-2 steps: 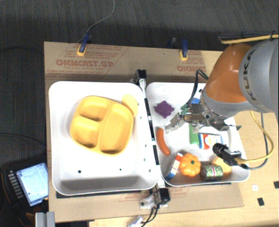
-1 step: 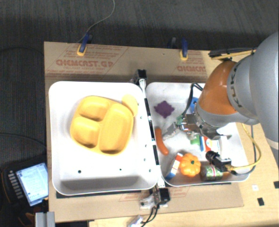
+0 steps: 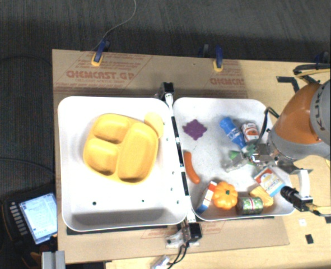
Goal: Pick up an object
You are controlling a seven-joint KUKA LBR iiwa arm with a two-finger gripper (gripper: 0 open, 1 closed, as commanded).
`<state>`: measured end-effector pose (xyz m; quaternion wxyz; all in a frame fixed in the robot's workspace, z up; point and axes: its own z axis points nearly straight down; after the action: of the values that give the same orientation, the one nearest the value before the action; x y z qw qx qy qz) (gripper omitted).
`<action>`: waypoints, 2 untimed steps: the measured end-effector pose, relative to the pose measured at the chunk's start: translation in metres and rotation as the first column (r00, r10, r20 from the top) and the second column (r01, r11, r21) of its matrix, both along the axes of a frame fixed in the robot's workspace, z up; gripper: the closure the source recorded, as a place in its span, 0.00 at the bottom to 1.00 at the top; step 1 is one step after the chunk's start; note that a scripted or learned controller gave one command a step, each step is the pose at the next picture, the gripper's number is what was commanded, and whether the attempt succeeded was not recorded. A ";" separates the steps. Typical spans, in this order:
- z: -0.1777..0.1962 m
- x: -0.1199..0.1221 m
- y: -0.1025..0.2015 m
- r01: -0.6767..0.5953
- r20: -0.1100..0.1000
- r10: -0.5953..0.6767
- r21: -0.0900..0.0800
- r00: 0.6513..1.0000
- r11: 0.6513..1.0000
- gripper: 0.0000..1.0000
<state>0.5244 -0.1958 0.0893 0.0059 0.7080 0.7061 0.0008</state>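
**Two bins, arm over the right one**

Two white bins sit on the tabletop. The gripper (image 3: 253, 156) hangs low in the right bin (image 3: 210, 106), among a blue bottle (image 3: 231, 129), a can (image 3: 250, 131) and a pumpkin (image 3: 225, 195); whether its fingers are open or closed cannot be told. The left bin (image 3: 70, 150) holds a yellow tray (image 3: 120, 147).

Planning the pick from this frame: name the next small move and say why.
Probably a short straight descent. The gripper hangs over the right bin, at its crowded right side, above a clear crumpled item beside the blue bottle and red can. Nothing visibly sits in its grasp, so lowering onto that nearest piece seems the sensible step.
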 end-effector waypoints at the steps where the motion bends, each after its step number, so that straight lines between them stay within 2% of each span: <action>1: 0.000 -0.025 0.085 -0.002 0.005 0.002 0.002 1.000 1.000 0.00; 2: 0.010 -0.024 0.085 -0.003 0.005 0.003 0.004 1.000 1.000 1.00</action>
<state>0.5003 -0.1110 0.0998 0.0065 0.7071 0.7071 0.0040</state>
